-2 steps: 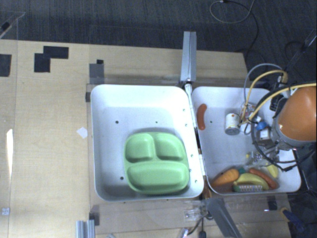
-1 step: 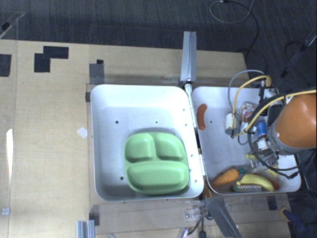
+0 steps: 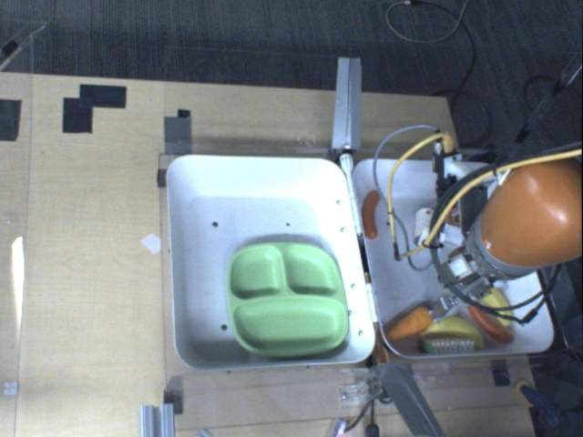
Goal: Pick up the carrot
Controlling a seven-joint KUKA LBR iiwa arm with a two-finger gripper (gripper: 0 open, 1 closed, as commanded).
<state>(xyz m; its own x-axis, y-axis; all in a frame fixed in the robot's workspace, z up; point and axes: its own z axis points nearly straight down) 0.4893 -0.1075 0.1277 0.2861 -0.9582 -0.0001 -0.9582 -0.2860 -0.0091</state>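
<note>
**Arm low over the right bin's near edge, carrot lying beside it**

The right bin (image 3: 401, 244) holds a crowd of small things along its near edge. The carrot (image 3: 410, 322) lies there toward the near-left corner, tilted, its orange body apart from the bin's left wall. Just beside it, nearer the edge, sits a yellow-green corn-like piece (image 3: 450, 333), and a red-orange item (image 3: 492, 324) lies toward the near-right corner with a bit of yellow next to it. A red sausage-shaped piece (image 3: 371, 215) rests against the left wall, well apart from the carrot.

The left bin (image 3: 191, 244) carries a green divided tray (image 3: 288, 299) near its near edge.

The arm (image 3: 528, 212), trailing yellow and black cables (image 3: 401, 185), hangs over the right bin's right half. The gripper (image 3: 453, 297) is down among the clutter, just right of the carrot; how far its jaws stand apart, and whether they touch anything, cannot be told from the tangle of parts here.
</note>
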